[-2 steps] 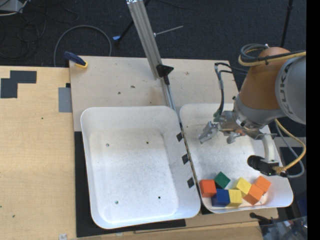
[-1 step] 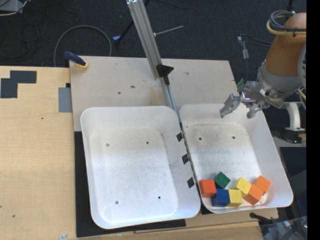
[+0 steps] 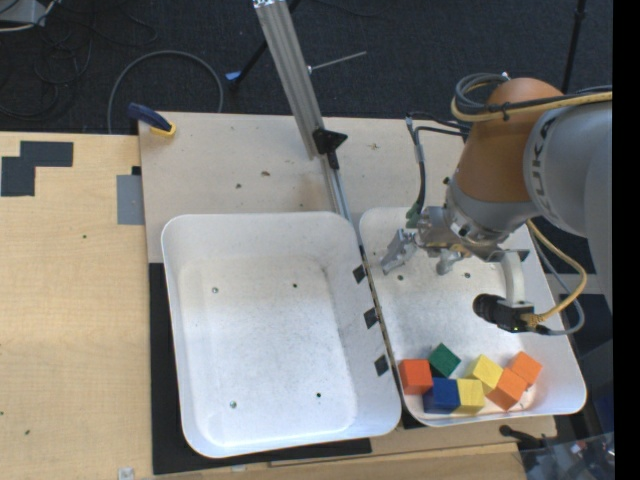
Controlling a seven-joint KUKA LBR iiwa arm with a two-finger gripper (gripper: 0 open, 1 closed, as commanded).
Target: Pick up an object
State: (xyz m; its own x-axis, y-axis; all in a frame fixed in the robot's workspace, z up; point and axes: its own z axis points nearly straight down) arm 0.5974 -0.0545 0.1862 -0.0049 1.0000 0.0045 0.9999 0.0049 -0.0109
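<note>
Two shallow white bins sit side by side on the surface point(image 3: 240, 168): a left bin point(image 3: 200, 258) and a right bin point(image 3: 560, 388). Seven small blocks are clustered in the right bin: one red block point(image 3: 415, 374), one green block point(image 3: 444, 359), one blue block point(image 3: 441, 395), two yellow blocks point(image 3: 487, 371) point(image 3: 470, 394), and two orange blocks point(image 3: 524, 367) point(image 3: 506, 390)

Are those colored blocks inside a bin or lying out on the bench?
Inside. The colored blocks sit clustered in the near corner of the right white bin, within its rim.
</note>
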